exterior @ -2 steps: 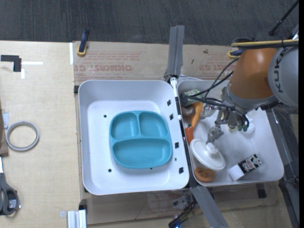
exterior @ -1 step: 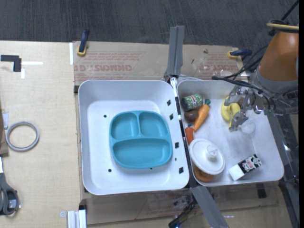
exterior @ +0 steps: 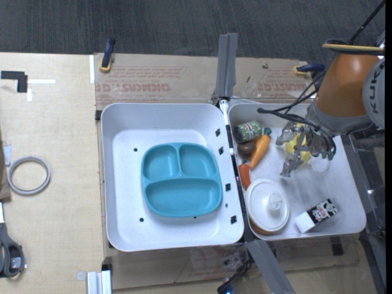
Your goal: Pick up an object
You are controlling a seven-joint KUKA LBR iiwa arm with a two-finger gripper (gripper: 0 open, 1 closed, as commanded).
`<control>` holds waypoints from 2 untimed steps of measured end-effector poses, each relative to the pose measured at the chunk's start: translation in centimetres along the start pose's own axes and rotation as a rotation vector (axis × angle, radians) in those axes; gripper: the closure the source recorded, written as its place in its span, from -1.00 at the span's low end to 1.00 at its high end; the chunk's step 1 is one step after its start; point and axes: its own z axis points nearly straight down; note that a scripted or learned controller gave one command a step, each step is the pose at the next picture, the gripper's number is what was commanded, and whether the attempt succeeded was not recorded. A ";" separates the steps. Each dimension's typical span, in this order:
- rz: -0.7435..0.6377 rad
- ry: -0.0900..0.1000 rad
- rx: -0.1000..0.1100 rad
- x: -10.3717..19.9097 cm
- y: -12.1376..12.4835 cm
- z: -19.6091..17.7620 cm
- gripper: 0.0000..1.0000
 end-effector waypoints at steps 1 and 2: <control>-0.002 -0.006 0.001 -0.2 0.1 -1.1 1.00; 0.039 -0.003 0.000 -1.3 0.5 -12.8 1.00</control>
